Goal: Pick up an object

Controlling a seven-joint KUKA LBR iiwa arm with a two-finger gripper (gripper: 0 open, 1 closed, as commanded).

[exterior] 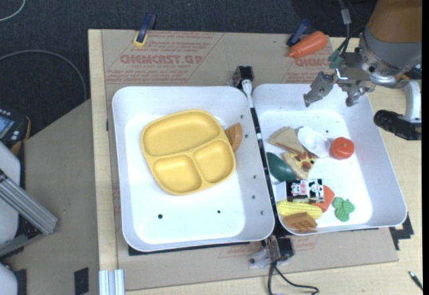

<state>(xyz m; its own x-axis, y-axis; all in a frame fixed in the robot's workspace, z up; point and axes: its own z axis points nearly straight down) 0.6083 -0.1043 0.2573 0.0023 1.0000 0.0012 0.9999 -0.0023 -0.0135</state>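
Two bins [134,173] on worktop [100,86], toys heaped in right one.
Printed twice in red on worktop board: "CHEMCAST GP". End effector [333,89] poised over right bin's far edge, fingers spread apart, gripping nothing. Red tomato [342,147] near right wall; cow-patterned block [305,190] and corn [299,209] at near side. Yellow divided plate [188,151] in left bin.
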